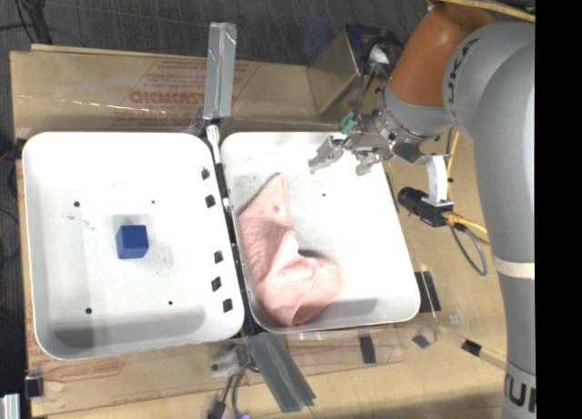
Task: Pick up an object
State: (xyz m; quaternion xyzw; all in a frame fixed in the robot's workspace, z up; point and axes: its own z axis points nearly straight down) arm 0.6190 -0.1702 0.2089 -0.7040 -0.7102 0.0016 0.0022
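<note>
Two shallow white bins sit side by side on a cardboard-covered bench. The left bin (55, 181) contains one small blue cube (133, 240), resting flat on the floor of the bin, left of centre and well apart from every wall. The right bin (373, 244) contains a pink cloth (286, 263), crumpled and lying along the bin's left wall, running from mid-bin down to the near edge, where it bunches into a thicker fold. The grey arm (496, 135) enters from the right, its orange band (427, 54) showing above the wrist. The gripper (344, 155) sits over the far part of the right bin, near its far right corner, pointing left. Its two metal fingers (323, 152) stand spread apart, with nothing between them. The gripper is clear of the cloth, which lies nearer and to its left, and is well apart from the cube in the other bin. A grey bracket (220, 72) stands at the far end of the seam between the bins, and black clips (216, 258) line that seam.
</note>
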